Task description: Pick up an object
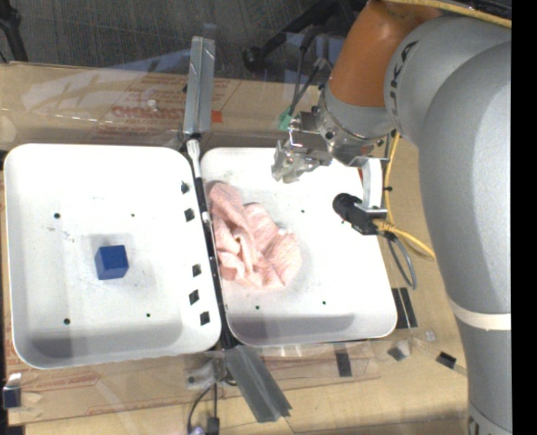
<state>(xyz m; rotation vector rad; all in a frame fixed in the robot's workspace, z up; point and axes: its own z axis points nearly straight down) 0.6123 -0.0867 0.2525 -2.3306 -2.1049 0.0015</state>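
You have the right bin [359,306] as landmark: the pink cloth [250,243] lies against its left wall, the gripper [292,166] hangs near its far rim, holding nothing; its opening I cannot tell. Descending there likely misses the cloth; the blue cube [111,261] sits left, in the other bin

Dark letters run up the grey casing of the arm [449,89] just beside its orange band [369,53], but they are cut off at that edge and cannot be read with certainty. Faint reddish print lies on the bench [114,107] behind the left bin [96,157]; it is too blurred to read.
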